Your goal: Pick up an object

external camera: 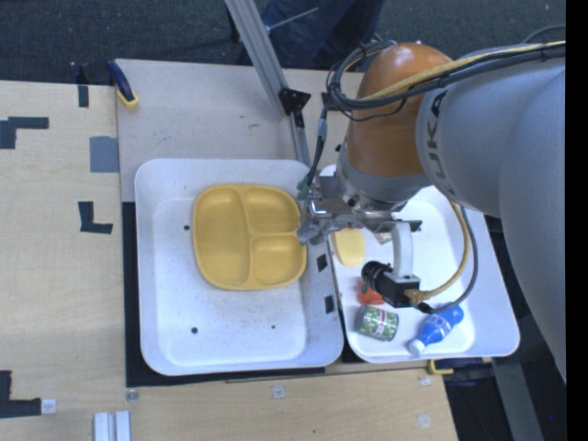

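Nearest us, along the right bin's [491, 333] front edge, we log a green can [378, 323] and a blue bottle [435, 328] lying side by side. Behind them we note a pale yellow block [350, 247] under the gripper [317, 220]; whether its fingers are spread or pressed together we cannot tell. Left bin [230, 343]: one yellow divided plate [246, 237]. Farthest, the arm's orange band [395, 108].

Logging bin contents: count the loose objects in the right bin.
4 visible: a pale yellow block under the arm, an orange-red piece, a green can and a blue bottle near the front edge. The arm may hide more.
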### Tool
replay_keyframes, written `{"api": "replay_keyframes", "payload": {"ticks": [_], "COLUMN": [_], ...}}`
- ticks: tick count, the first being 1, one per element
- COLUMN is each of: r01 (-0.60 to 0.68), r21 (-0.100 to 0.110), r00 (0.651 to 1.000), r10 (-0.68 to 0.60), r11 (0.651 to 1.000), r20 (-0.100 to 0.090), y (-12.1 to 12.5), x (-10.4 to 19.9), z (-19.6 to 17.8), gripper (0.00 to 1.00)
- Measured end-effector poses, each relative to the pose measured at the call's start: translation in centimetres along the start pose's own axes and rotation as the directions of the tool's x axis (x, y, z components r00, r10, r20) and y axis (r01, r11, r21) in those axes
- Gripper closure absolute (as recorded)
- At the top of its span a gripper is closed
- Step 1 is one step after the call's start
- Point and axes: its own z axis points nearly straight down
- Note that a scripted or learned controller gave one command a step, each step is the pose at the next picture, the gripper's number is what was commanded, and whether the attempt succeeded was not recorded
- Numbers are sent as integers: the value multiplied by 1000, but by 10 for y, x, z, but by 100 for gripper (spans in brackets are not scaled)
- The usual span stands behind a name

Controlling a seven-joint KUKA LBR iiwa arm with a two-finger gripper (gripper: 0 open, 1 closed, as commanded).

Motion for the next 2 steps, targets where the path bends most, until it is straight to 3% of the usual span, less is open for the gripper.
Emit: {"api": "replay_keyframes", "payload": {"ticks": [1, 2], "r01": [-2, -4], "r21": [2, 0], "r00": [1000, 1000], "r10": [2, 4], "r11": [1000, 1000], "r20": [2, 1], "y": [2, 2], "x": [31, 29], "z": [21, 19], "gripper": [100, 0]}}
